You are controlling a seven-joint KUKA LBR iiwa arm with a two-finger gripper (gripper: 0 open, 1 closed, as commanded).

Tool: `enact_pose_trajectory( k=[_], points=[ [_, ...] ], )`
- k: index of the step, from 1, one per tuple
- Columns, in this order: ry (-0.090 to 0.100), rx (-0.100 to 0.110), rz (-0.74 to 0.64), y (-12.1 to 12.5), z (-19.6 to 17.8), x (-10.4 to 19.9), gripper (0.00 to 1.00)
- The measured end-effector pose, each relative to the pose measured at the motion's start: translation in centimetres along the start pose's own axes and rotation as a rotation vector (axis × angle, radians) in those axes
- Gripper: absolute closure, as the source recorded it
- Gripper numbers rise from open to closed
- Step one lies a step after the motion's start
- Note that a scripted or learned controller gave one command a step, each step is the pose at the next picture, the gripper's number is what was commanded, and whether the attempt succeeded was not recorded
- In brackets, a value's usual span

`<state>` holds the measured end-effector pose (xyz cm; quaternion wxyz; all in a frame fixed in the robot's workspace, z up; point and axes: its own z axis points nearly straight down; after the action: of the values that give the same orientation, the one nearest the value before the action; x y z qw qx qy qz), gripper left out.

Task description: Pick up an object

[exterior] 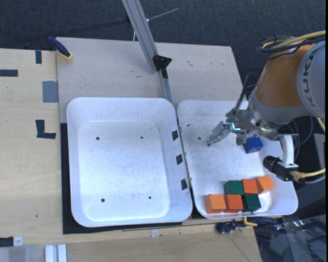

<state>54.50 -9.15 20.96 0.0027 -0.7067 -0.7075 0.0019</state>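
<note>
My gripper (228, 137) hangs over the middle of the right bin (199, 113) and stands open, one grey finger (215, 136) splayed out to the left. Between the fingers I see only bin floor. A small blue block (253, 144) lies just right of the gripper, beside its other finger and partly under the wrist. Along the bin's front edge sits a tight cluster of several blocks: an orange block (215, 202) at the left end, a green block (234, 187) behind it, and another orange block (265, 182) at the right end.
The left bin (76, 146) stands beside the right one, with a raised divider (179, 157) where they meet. A slanted metal rod (145, 31) crosses the bench behind the bins. Cables and a black fitting (279, 167) hang at the right bin's right side.
</note>
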Motion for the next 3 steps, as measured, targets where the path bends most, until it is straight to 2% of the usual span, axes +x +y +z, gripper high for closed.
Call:
enact_pose_trajectory(
  k=[1,3],
  points=[
    [-0.001,-0.005,-0.001,0.1,-0.3,0.0,0.0],
    [-0.001,0.002,0.0,-0.2,11.7,-0.1,0.0]
  ],
)
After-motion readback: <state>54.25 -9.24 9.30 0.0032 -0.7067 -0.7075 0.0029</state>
